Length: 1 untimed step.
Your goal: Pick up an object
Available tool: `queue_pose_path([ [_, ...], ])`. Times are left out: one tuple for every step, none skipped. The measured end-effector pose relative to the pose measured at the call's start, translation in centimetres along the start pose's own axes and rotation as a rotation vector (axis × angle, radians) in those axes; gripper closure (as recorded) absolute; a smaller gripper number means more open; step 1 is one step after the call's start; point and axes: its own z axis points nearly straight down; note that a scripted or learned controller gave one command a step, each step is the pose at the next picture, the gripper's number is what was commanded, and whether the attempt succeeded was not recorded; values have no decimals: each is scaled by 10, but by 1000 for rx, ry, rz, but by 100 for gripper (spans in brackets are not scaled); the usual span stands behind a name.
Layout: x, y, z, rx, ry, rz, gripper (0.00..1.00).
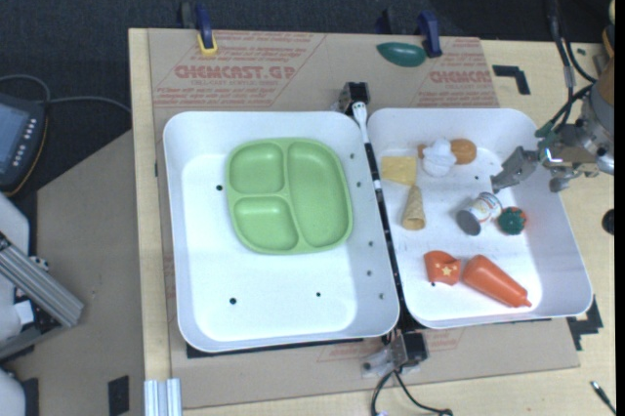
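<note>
The right bin (557, 238) holds several small toys. A yellow cheese wedge (397, 171) and a tan cone (414, 207) lie at its left. At the back sits a white and orange piece (445, 153). A small grey can (479, 211) lies on its side in the middle, beside a dark green ball-like toy (511, 221). A red pepper (442, 268) and an orange carrot (498, 281) lie at the front. My gripper (512, 171) hangs over the bin's right part, just up and right of the can, with nothing seen in it.
The left bin (195, 238) bears a green divided plate (289, 195). A teal object (400, 53) lies on the board behind the bins, next to a blue clamp (428, 33). The arm (581, 145) and its cables cross the bench's right edge.
</note>
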Motion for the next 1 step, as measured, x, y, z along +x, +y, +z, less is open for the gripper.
queue_pose_path([
  [0,2,-6,-12,-3,-3,0],
])
